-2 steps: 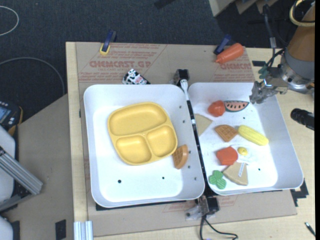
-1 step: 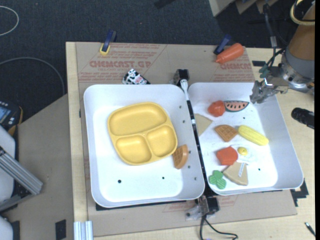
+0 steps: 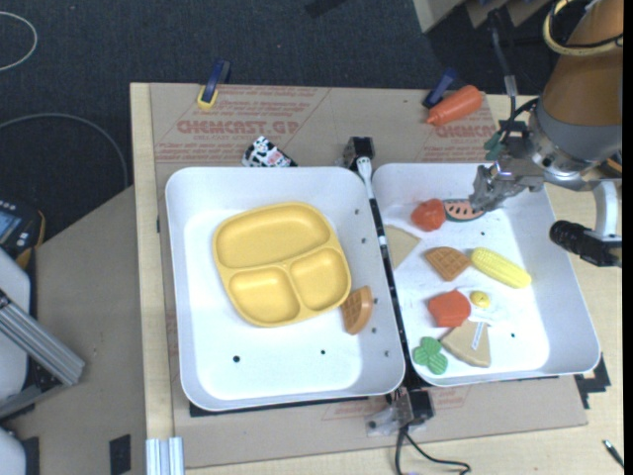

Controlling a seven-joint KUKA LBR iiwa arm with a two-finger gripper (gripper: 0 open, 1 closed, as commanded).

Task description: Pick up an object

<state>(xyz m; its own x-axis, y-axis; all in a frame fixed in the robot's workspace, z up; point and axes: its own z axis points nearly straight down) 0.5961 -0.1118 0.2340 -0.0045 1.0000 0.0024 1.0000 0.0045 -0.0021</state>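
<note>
With the hand (image 3: 488, 194) low at the watermelon slice (image 3: 461, 209), upper part of the right bin (image 3: 564, 310) in the frame's right half, finger state can't be told, so a centred, vertical descent w/ full closure before lift is advised.

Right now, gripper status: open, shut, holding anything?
Gripper: cannot be told; it sits low over the watermelon slice in the right bin.
</note>
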